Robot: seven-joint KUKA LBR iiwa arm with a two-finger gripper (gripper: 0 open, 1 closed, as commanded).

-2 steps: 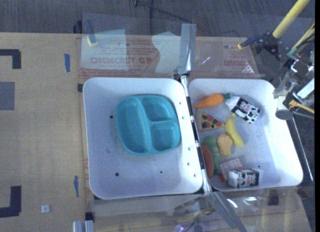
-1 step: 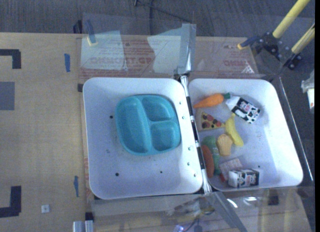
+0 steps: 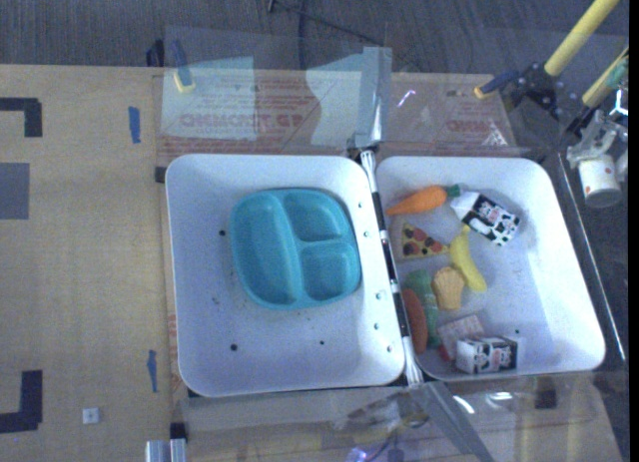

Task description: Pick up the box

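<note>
The right bin point(image 3: 569, 280) holds two small boxes among several toy foods. One black-and-white patterned box point(image 3: 486, 354) lies near the bin's front edge, touching a pale pinkish packet point(image 3: 460, 330) just behind it. A second black-and-white patterned carton point(image 3: 490, 219) lies tilted near the bin's back, beside the orange carrot point(image 3: 419, 201) and the yellow banana point(image 3: 467, 258).
A pizza-slice toy point(image 3: 421, 242), a yellow bread-like piece point(image 3: 449, 288), and red and green pieces point(image 3: 417, 315) crowd the right bin's left side. The left bin point(image 3: 200, 330) holds a blue divided plate point(image 3: 297, 247). Yellow rods, a black clamp point(image 3: 539, 86) and a whitish cylinder point(image 3: 599, 179) stand beyond the back right corner.
</note>
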